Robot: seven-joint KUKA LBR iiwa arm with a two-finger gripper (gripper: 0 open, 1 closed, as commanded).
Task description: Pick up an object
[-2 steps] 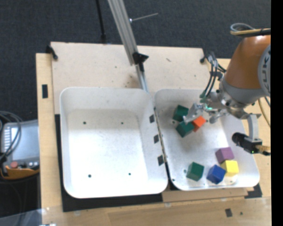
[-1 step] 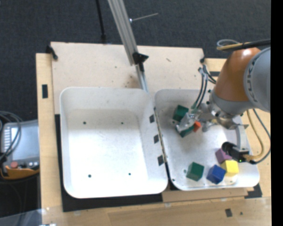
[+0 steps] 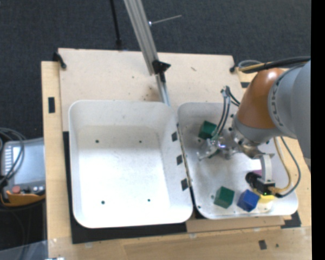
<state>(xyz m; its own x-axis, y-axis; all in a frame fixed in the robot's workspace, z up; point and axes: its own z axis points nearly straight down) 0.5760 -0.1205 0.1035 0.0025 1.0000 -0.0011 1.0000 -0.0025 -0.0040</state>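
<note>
My gripper (image 3: 215, 147) hangs low over the upper middle of the right bin (image 3: 281, 202), with the arm reaching in from the right. A dark green block (image 3: 208, 129) lies just above and left of the gripper, close to it; I cannot tell whether they touch. A second green block (image 3: 224, 197) and a blue block (image 3: 248, 200) rest side by side near the bin's front wall, well below the gripper. Nothing shows held in the gripper.
The left bin (image 3: 76, 161) adjoins the right one along a shared wall (image 3: 181, 161). A slanted aluminium post (image 3: 143, 34) rises from the back of the bench. A control box (image 3: 21, 169) with cables sits off the bench's left side.
</note>
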